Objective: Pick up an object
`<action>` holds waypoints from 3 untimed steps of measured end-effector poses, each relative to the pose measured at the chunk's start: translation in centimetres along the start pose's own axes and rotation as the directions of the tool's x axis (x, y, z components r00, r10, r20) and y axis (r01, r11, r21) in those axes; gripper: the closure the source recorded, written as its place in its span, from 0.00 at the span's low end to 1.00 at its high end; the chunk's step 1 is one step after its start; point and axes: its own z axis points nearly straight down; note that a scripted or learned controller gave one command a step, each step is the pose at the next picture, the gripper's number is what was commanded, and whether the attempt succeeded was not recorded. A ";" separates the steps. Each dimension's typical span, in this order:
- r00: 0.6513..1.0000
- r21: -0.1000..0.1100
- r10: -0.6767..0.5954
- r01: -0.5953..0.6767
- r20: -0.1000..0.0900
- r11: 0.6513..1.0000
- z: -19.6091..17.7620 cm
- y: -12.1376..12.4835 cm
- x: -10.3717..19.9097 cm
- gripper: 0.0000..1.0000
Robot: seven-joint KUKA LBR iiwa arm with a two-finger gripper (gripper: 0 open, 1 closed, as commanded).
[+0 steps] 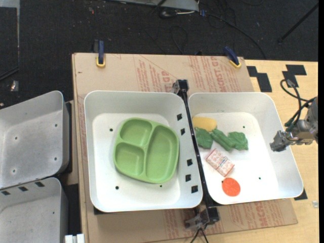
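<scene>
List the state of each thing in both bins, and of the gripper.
Green tray: upright, in left bin.
Yellow piece: lying in right bin.
Green toy: lying beside it.
Pink packet: lying flat.
Orange disc: lying flat.
Gripper: at right bin's edge.

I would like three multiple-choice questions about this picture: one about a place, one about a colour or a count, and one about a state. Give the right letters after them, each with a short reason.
1. Where does the green divided plate lie?
A. in the left bin
B. in the right bin
C. on the bench outside the bins

2. What colour is the round flat disc near the front of the right bin?
A. blue
B. orange-red
C. white

3. How does the gripper stand to the objects?
A. it touches the yellow item
B. it rests on the green plate
C. it is at the right bin's right wall, apart from all objects

Answers: 1 A, the plate lies in the left bin. 2 B, the disc is orange-red. 3 C, bare white floor separates it from the objects.
</scene>
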 end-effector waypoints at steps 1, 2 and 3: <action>1.000 0.002 0.000 0.000 -0.001 1.000 -1.5 0.1 0.0 1.00; 1.000 0.006 -0.004 0.004 -0.004 1.000 -0.3 0.8 5.8 1.00; 1.000 0.006 -0.005 0.005 -0.005 1.000 0.4 2.5 11.7 1.00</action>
